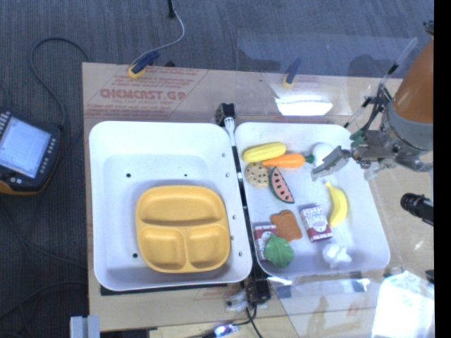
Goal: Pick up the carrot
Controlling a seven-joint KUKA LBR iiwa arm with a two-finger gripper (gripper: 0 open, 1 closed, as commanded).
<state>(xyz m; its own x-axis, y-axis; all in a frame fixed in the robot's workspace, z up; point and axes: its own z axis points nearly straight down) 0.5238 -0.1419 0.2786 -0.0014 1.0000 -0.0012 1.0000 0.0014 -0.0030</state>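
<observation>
**Lining up on the carrot**

The carrot [283, 161] lies in the right bin [377, 220], its length running across the bin, with the yellow corn cob [264, 151] touching it on the far-left side and the cookie [258, 175] and watermelon slice [281, 185] just below it. A white egg-like object [321, 149] sits just to the carrot's right. The gripper [330, 163] hangs to the right of the carrot, near its tip, with nothing between its fingers — they look spread, empty. To do this step well, it likely needs to shift left until centred over the carrot's middle, turn so the fingers straddle the narrow width — not the length — and descend clear of the corn cob and the egg-like object before closing.
</observation>
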